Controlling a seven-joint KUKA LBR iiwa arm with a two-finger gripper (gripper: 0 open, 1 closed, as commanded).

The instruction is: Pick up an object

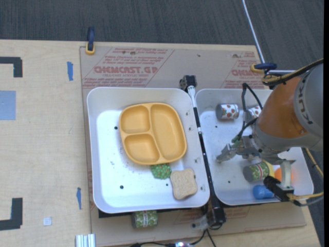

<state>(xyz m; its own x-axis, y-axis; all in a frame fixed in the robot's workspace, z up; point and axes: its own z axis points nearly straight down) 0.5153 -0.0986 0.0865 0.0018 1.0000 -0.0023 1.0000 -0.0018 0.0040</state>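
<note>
My gripper (226,153) hangs low over the middle of the right bin (226,192), below the grey and orange arm (288,112). Nothing shows in it. Just to its right a can with a green and yellow label (257,170) lies on its side, partly under the wrist. A small can with an orange and white label (227,111) lies at the back of that bin. A blue object (262,192) and an orange piece (278,174) rest near the front right corner.
The left bin (103,153) holds a yellow divided plate (152,133), a green clump (161,171) and a slice of bread (183,183). A green can (145,219) lies on the bench in front of that bin. Cables run between the bins.
</note>
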